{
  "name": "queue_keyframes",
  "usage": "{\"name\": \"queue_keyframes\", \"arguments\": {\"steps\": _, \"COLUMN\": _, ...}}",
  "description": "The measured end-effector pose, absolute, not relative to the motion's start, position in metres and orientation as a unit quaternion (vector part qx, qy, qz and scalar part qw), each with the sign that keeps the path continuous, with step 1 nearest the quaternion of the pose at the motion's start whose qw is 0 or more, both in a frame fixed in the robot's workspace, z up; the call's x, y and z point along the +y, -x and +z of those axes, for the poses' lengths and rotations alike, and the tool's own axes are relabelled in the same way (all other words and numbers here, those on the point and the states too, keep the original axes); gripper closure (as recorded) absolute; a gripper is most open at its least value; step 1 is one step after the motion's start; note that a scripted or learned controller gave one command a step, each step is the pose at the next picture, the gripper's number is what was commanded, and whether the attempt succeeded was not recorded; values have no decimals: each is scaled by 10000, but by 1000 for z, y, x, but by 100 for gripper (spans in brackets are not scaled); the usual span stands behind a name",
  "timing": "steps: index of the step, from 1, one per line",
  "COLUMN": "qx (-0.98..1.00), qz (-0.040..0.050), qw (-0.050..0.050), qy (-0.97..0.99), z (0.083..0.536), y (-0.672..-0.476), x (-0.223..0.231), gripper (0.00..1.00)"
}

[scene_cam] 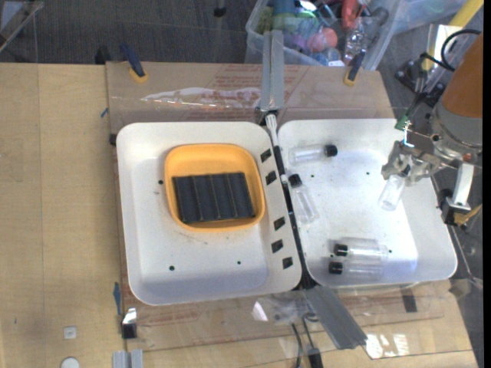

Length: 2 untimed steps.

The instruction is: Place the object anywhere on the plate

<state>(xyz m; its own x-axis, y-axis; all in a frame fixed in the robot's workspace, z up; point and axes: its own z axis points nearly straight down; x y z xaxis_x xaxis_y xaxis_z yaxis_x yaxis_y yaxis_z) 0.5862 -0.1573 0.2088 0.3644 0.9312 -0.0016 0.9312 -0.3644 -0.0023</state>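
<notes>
1. We see two shallow white bins side by side on the desk (54, 205): the left bin (146, 274) and the right bin (430, 259).
2. In the left bin sits an orange plate (178, 159), and a dark ribbed block (213, 198) lies on it, covering most of its middle.
3. The hand (405, 169) hangs over the upper right part of the right bin, reaching in from the right, with the orange band (468, 83) of the arm above it.
4. A clear vial (391, 192) hangs tilted right at the fingertips, its upper end seemingly caught between them; so we read the hand as closed on this vial, though the view is small.
5. That vial is over the right bin, well apart from the plate.
6. Other clear vials lie in the right bin: one with a black cap (312, 152) near the top, one (301, 199) just beside the divider between the bins, and two (359, 256) close together near the bottom edge.
7. A clear box of colourful items (322, 14) stands beyond the bins at the top.
</notes>
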Motion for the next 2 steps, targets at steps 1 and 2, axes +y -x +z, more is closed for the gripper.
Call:
{"name": "queue_keyframes", "arguments": {"steps": 1, "qx": -6266, "qz": 3, "qw": -9, "qy": 7793, "z": 265, "y": -646, "x": -165, "gripper": 100}}
{"name": "queue_keyframes", "arguments": {"steps": 2, "qx": -6830, "qz": -3, "qw": -19, "qy": 7304, "z": 258, "y": -668, "x": -173, "gripper": 100}}
